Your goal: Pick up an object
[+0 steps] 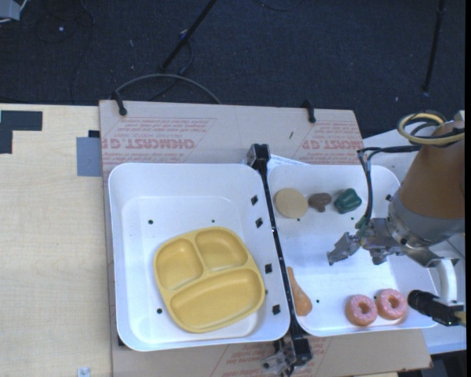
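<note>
- Two pink-frosted doughnuts (376,307) lie side by side and touching at the near edge of the right bin (330,320), round rings with a grainy glaze.
- An orange carrot-shaped piece (298,293) lies against that bin's left wall, its long axis running near to far, thick end nearest the camera.
- Along the far side sit a flat tan disc (290,203), a small brown mushroom-like lump (320,201) and a dark green chunk (347,201), in a row.
- The claw (344,250) hangs over the bin's bare middle, pointing left, apart from all of them; whether it is parted or clenched cannot be told, and nothing shows in it.
- The left bin (133,210) holds a smooth yellow plastic tray (209,278) with three compartments, turned at a slant.
- Both bins rest on cardboard (220,132) over the surface (39,250).
</note>
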Motion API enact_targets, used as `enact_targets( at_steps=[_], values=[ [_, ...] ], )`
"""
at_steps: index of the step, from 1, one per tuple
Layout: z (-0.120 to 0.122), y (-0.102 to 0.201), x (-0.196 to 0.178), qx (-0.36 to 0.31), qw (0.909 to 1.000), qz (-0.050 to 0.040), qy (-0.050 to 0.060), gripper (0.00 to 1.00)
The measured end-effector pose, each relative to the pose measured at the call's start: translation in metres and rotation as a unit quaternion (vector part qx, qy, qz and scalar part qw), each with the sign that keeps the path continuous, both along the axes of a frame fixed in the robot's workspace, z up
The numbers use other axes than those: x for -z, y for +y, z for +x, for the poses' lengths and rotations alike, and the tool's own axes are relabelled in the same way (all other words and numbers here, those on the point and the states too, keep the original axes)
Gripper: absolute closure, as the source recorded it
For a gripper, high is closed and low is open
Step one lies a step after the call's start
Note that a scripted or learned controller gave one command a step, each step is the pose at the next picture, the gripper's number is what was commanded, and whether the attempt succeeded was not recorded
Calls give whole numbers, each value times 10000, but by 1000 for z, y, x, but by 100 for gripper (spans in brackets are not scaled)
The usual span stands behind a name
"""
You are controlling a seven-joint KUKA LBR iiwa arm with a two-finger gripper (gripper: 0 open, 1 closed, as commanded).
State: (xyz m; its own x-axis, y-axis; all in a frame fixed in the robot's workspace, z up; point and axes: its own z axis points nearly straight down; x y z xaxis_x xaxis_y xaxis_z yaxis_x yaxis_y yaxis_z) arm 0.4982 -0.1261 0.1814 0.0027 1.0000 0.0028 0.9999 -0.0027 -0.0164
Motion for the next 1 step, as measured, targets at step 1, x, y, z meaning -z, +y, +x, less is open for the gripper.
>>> enact_targets(
  at_steps=[1],
  values=[
    [3,0,-6,-12,10000,-8,-60,0]
  ],
)
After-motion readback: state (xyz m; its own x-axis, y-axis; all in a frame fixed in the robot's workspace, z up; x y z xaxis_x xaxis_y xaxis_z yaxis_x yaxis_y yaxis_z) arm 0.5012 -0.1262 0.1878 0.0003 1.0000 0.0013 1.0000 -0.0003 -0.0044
